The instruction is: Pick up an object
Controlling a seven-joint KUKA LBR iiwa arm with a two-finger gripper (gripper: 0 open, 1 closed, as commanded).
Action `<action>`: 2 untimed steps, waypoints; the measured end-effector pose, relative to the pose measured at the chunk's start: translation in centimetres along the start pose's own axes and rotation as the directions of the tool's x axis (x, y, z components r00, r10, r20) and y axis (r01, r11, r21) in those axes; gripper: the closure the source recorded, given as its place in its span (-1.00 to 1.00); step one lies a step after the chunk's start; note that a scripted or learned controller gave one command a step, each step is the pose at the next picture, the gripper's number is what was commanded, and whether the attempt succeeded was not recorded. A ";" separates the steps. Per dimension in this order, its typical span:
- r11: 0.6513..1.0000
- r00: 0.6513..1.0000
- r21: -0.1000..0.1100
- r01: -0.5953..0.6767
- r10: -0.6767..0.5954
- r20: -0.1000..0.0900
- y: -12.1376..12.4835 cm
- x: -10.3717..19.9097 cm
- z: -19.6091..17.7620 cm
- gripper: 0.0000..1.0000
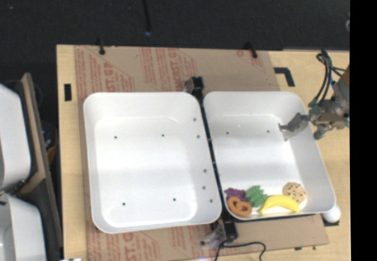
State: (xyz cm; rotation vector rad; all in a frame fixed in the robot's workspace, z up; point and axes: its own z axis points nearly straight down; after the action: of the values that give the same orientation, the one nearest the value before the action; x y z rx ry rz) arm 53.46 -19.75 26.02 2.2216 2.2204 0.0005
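The things I could pick up lie clustered along the near wall of the right bin (306, 154), all well apart from me. A yellow banana (279, 204) lies on its side there, with a round cookie (294, 192) touching its upper right end. Just left of the banana sits a green leafy piece (256, 195), and left of that a bunch of purple grapes (235, 194). An orange pretzel (239, 208) lies just below the grapes, close to the bin's near left corner. My gripper (303, 126) hangs over the far right part of the same bin, near its right wall. My two fingers are spread apart with nothing between them: one grey fingertip (292, 125) reaches out over the white floor of the bin, the other sits back by the rim. The rest of my arm comes in from the right of the bin, with cables looping above the wrist. To the left of the right bin, touching it along a shared edge, lies the left bin (106, 195), its floor plain white with a few small dark dots. Both bins rest on a brown cardboard sheet (141, 68) laid over the bench.
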 end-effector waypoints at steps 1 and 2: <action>0.998 0.998 -0.001 0.057 -0.057 0.001 -3.0 -1.7 -0.9 -1.00; 1.000 1.000 -0.002 0.004 -0.004 0.000 6.4 1.1 -5.0 -1.00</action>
State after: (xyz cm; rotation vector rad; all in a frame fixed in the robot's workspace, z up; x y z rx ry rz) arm 59.85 -18.68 31.05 2.2155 2.2242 0.0032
